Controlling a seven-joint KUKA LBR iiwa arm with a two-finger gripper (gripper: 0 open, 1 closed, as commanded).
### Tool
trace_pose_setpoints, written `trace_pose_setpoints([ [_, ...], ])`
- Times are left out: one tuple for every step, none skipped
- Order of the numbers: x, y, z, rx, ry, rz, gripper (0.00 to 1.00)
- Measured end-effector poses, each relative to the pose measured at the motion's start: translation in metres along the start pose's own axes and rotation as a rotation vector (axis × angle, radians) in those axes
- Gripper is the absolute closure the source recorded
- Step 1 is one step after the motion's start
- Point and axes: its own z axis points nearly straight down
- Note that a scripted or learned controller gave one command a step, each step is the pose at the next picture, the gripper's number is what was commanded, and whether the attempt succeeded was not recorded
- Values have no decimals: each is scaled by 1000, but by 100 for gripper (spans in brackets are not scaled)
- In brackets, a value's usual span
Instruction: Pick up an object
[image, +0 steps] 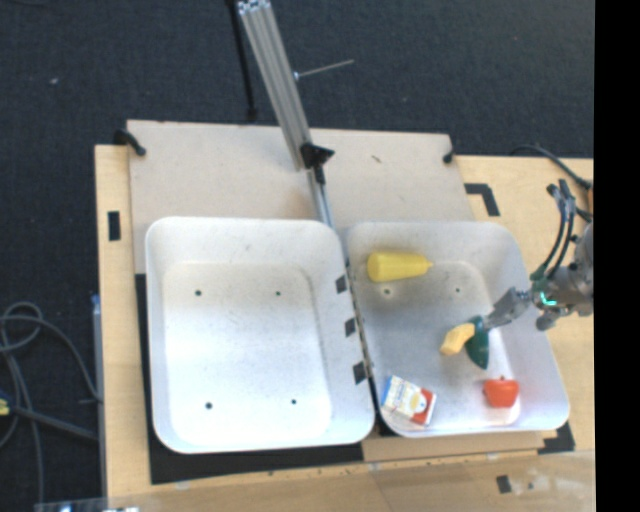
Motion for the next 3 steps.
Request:
trace_pose_setpoints([
  [0, 1, -2, -4, -1, 0, 0],
  [-2, 11, 51, 2, -1, 4, 0],
  [2, 8, 113, 4, 0, 3, 0],
])
